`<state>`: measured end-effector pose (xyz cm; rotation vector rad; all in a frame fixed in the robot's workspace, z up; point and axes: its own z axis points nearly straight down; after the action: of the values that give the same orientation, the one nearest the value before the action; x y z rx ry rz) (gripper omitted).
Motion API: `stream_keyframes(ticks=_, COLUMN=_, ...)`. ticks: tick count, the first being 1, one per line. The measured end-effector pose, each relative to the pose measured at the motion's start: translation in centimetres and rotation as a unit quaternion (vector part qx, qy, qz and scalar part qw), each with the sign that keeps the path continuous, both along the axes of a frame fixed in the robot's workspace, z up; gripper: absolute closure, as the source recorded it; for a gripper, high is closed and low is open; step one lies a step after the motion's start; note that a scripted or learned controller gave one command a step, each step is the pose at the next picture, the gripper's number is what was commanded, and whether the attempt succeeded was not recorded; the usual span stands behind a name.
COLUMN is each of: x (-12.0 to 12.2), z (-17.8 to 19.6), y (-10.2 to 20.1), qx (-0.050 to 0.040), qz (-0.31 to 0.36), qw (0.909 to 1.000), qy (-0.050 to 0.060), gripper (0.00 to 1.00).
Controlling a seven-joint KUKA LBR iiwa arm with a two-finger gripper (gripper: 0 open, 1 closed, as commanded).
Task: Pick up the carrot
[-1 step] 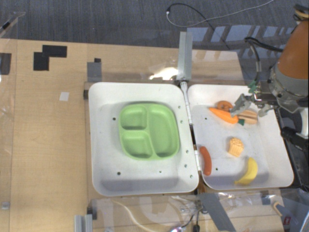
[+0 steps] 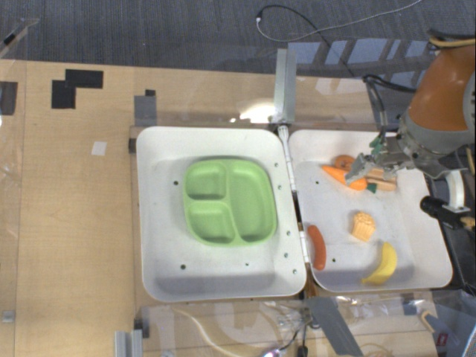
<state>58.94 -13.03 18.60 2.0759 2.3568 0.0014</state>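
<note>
The claw sits low in the upper part of the right-hand bin, its fingers angled down and to the left over the carrot; from here I cannot tell whether they are spread or pressed together, nor whether they grip anything. The carrot lies on the bin floor right at the claw's tip, its pointed end toward the left, with a small brownish piece just above it (too small to name). Behind the claw the grey wrist rises to the right, and the broad orange band of the arm fills the upper right of the frame, cables trailing up from it.

Lower in the same bin, well apart from the claw, lie a yellow corn cob, a banana near the lower right corner, and a red sausage along the left wall. The left-hand bin, centre of the frame, holds a green divided tray. Both bins rest on the pale wooden worktop.
</note>
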Motion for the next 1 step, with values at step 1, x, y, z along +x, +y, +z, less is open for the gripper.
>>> stream_keyframes(ticks=1, x=3.16, z=-9.14, y=-0.64, qx=0.0000, qz=0.030, qw=0.9996, qy=-0.002, gripper=0.00)
